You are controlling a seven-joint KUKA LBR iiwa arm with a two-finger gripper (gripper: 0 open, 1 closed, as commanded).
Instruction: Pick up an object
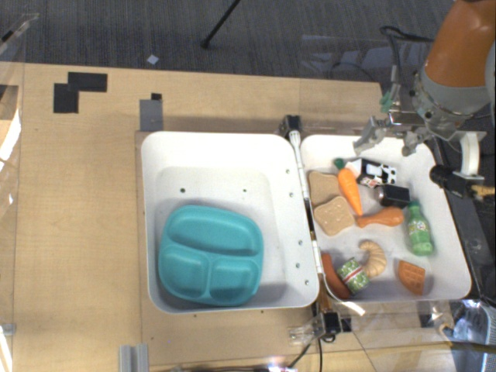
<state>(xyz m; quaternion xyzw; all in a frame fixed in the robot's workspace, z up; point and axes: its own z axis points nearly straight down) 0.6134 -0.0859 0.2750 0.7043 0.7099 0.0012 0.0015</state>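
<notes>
**A:** ok so where's the arm (457, 45) at? I see the orange band top right and that's about it.

**B:** yeah, it hangs over the back edge of the right bin (457, 273). The gripper (394, 134) sits just above the bin's far rim, and the fingers (370, 136) look spread apart with nothing between them. It's small and kinda busy up there though.

**A:** and the stuff to grab?

**B:** all in the right bin. Carrot (349, 190) lies at a slant near the middle-back, toast (335, 215) just left of it and touching. A black-and-white carton (377, 174) is right of the carrot top, with a dark block (394, 195) just below that. An orange drumstick-looking thing (381, 219) lies under the block. Green bottle (418, 229) is by the right wall.

**A:** front of the bin?

**B:** croissant (374, 257), a green and red can (353, 274) leaning beside it, a reddish sausage (332, 272) along the left wall, and an orange wedge (411, 277) toward the right front corner.

**A:** left bin (217, 149)?

**B:** just a teal tray (209, 254) with compartments, sitting front-left. Both bins are side by side on the desk (77, 231).
</notes>
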